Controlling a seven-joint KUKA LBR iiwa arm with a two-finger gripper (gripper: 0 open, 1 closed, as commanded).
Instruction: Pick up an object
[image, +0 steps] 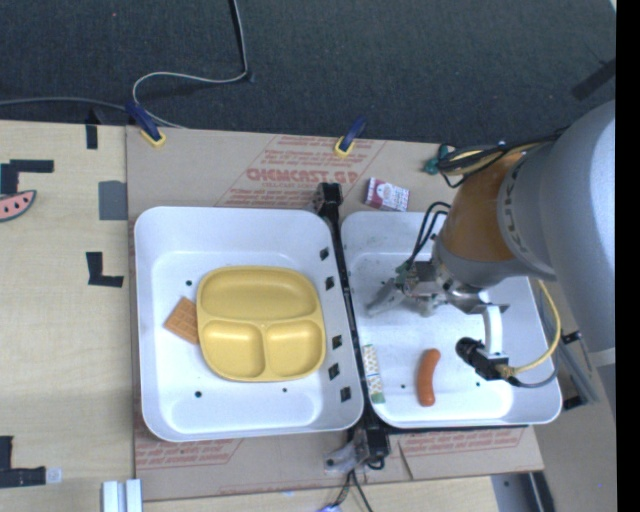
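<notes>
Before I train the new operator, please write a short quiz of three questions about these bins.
1. True or false: the yellow divided plate lies in the left bin.
2. Which bin holds the orange sausage? A) left B) right
3. What tan item pokes out from under the plate's left side?

Key: 1 true. 2 B. 3 a cracker-like square.

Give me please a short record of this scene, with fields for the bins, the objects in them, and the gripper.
left bin: holds a yellow divided plate, with a tan flat piece partly under its left edge
right bin: holds an orange sausage near its front
gripper: low over the right bin's back left part
gripper contents: nothing seen between the fingers
sausage and gripper: apart
</notes>
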